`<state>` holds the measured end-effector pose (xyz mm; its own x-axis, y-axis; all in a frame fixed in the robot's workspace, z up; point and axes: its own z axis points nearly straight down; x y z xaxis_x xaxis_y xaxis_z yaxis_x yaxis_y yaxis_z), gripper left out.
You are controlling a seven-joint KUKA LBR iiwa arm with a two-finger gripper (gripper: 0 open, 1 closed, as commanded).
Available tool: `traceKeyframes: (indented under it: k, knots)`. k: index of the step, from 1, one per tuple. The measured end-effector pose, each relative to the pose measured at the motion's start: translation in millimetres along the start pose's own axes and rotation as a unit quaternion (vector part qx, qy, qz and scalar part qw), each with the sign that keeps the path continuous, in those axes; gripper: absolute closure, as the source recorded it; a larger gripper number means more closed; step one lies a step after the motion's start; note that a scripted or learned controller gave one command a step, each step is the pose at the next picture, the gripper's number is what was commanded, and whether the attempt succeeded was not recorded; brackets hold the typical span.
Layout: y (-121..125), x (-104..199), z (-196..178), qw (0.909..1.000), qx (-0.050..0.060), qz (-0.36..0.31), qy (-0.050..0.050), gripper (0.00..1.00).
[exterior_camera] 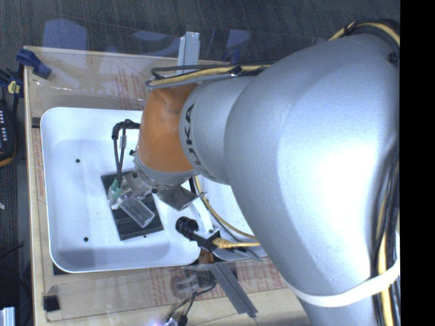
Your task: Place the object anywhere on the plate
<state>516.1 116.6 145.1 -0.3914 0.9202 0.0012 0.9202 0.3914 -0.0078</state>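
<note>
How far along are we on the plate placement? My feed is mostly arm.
Done: the arm has reached into the left white bin, with the claw low over a dark flat square on the bin floor. In hand: nothing I can confirm; the wrist blocks any object. Left: showing the object resting on the plate, which I cannot confirm from this view.

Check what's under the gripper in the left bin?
Under the gripper lies a dark flat square on the white bin floor. The arm covers the bin's right part, so anything there is hidden.
</note>
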Motion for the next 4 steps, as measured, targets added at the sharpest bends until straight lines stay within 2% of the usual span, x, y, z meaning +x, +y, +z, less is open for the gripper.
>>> traceKeyframes:
  k: [1,2,3,4]
  knots:
    - [0,0,0,1.0,0.0,0.0,0.0,0.0]
    - [-1,63,53,0.9871,-0.003,0.16,0.001,0.0]
    - [-2,64,45,0.9874,0.0,0.158,0.001,1.0]
    - [-13,12,-7,0.9971,-0.004,-0.077,-0.001,1.0]
